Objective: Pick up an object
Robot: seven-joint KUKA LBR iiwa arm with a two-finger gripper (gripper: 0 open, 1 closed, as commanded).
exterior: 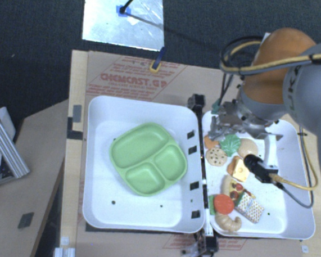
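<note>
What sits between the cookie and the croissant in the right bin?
In the camera view, a pizza slice and a tomato lie between the cookie and the croissant.

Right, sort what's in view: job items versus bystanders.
Job:
pincer
cookie
green leaf toy
cheese wedge
tomato
croissant

Lying about:
green divided plate
left bin
cardboard sheet
</note>
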